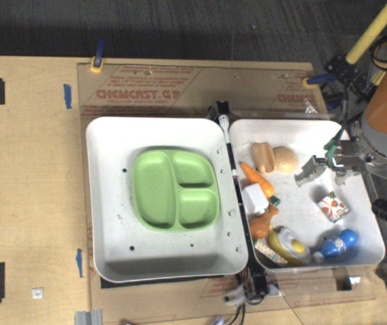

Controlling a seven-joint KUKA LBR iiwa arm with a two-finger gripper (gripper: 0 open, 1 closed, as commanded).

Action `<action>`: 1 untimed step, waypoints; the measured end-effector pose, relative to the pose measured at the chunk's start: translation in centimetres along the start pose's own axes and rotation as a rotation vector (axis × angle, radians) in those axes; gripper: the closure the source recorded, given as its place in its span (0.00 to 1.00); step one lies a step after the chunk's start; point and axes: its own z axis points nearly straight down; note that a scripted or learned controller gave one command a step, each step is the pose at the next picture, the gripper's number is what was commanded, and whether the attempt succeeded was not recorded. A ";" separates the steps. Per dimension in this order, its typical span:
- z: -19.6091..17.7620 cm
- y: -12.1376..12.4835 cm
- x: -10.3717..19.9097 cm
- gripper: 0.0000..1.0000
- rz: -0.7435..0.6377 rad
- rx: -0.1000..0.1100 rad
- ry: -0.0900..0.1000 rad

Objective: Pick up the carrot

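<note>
Here the gripper point(322, 168) hangs over the right bin point(373, 212), toward its far right part, with the arm point(383, 117) coming in from the right edge. Whether the jaws are apart or together I cannot tell; the metal parts at the tip blur into one another. Nothing shows between them.

Just near of the gripper, on the bin floor, lies a small red-and-white packet point(333, 206). Further near, in the bin's near right corner, sits a blue toy point(337, 244).

The carrot point(257, 179) lies well to the left of the gripper, close to the bin's left wall, its orange body slanting from far-left to near-right with a green tip at the near end. Crowding around it (this is the cluttered side):
- a tan bread-like roll point(263, 157) just beyond it on the far side
- a paler round bun point(286, 159) beside the roll, between the carrot and the gripper
- a white block point(254, 199) touching or just beside the carrot on its near side
- another orange item point(263, 223) nearer still
- a yellow banana-shaped piece point(285, 248) near the bin's near wall.

The left bin point(108, 202) holds a green divided tray point(175, 189), well apart from the carrot across the bins' shared walls.
</note>
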 end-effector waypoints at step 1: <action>13.4 3.7 1.8 0.00 0.119 -0.019 -0.004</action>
